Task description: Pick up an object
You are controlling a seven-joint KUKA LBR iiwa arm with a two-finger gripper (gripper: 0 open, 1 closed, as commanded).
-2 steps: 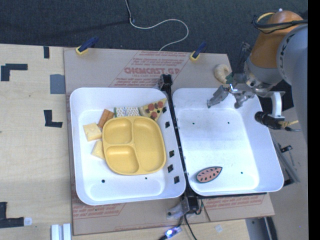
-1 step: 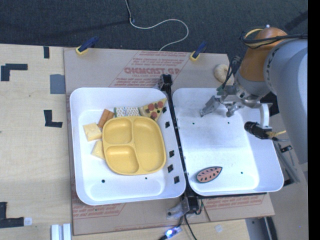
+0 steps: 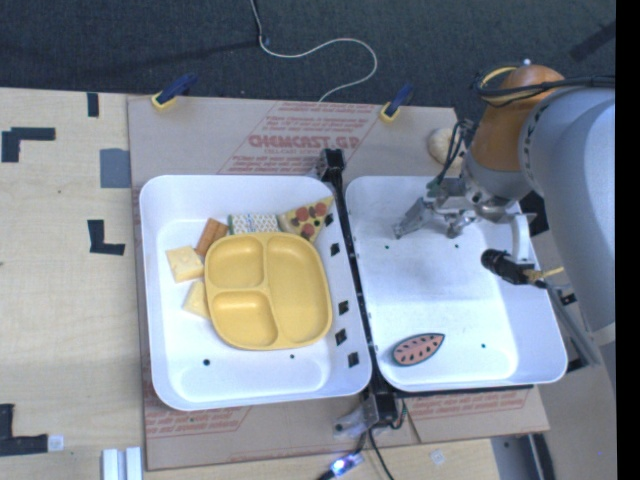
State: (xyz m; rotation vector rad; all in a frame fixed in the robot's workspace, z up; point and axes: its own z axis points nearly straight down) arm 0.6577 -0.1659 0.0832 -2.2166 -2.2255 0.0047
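the leaf-shaped toy (image 3: 417, 349), reddish-pink with dark specks and a dark rim, lies flat near the front edge of the right bin (image 3: 455, 278). its long axis runs roughly left to right in the camera view, tilted slightly upward toward the right, and the more pointed end faces right. nothing touches it.

the gripper (image 3: 402, 228) sits toward the back of the same bin, well apart from the toy, reaching in from the right. its metal fingers (image 3: 414, 217) point left and down toward the bin floor, and how far apart they are cannot be told.

the left bin (image 3: 165, 318) holds a yellow divided plate (image 3: 268, 290), with several small food-like pieces (image 3: 186, 263) just beside its left and rear edges.
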